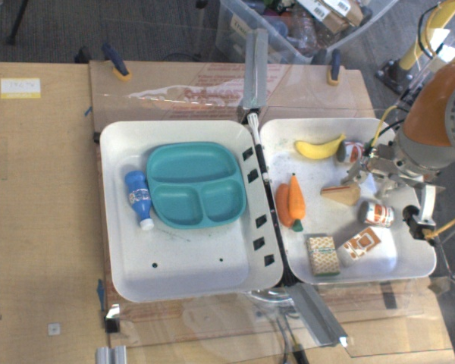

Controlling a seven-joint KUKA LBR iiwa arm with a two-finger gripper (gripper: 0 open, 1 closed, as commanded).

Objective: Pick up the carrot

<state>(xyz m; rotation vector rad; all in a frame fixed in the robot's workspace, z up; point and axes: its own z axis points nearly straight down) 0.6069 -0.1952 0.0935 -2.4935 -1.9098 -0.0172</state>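
The carrot [296,197] is orange with a green piece along its left side. It lies at the left edge of the right bin [409,268], close to the divider between the bins. My gripper [369,173] is over the upper right part of that bin, above a tan wedge [341,194] and roughly a hand's width to the right of the carrot. Nothing shows in its grasp.
In the right bin are a banana [318,149], a small can [350,152] near the gripper, another can [378,214], a patterned box [323,254] and an orange-white box [362,243]. The left bin [129,271] holds a teal divided plate [196,184] and a blue bottle [139,197].
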